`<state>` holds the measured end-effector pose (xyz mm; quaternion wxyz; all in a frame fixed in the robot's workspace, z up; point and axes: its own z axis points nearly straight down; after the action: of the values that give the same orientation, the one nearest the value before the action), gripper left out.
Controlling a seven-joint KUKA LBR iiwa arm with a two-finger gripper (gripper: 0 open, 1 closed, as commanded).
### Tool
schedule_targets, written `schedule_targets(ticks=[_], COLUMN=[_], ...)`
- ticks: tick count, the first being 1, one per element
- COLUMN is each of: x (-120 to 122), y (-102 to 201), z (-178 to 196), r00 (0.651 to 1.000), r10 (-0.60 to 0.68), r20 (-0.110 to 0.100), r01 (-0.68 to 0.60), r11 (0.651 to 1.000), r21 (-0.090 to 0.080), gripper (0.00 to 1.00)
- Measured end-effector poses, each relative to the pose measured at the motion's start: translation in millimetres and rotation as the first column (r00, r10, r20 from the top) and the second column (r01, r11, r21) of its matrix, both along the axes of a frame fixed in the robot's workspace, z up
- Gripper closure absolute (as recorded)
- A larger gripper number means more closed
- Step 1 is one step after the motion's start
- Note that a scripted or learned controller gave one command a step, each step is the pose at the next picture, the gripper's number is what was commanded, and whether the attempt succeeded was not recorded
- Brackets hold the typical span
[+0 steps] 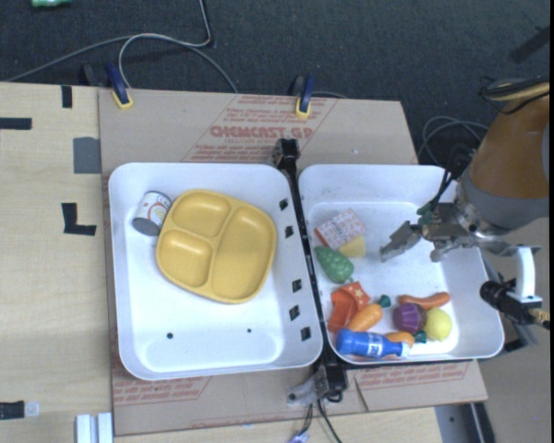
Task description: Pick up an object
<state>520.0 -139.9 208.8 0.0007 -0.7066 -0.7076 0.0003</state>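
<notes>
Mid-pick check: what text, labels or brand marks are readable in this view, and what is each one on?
"CHEMCAST GP", roughly, in red print on the brown board under the bins; blurred, so the reading is unsure.
Finer red lines around it: too small to read.
Label on the small can in the left bin: blurred.
Print on the clear packet and the blue bottle in the right bin: unreadable.

Dark carpet floor (351,26) behind tabletop. Light wood tabletop (28,275) with black tape marks (74,220). Brown cardboard sheet (240,127) on it, held by two yellow-tipped clamps (303,95). White cable (157,40) loops across floor. Lighting even.
</notes>
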Motion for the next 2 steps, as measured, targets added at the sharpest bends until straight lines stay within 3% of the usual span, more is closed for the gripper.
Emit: schedule_targets(ticks=[1,2], x=[-18.2,73.7], y=[38.7,22.2], z=[-115.0,-113.2], r00=[1.000,1.000], r10=[-0.001,0.000], r20=[-0.003,0.001], r01=[0.001,0.000], r11=[1.000,1.000], r21=[0.001,-0.001], gripper=[0.00,0.00])
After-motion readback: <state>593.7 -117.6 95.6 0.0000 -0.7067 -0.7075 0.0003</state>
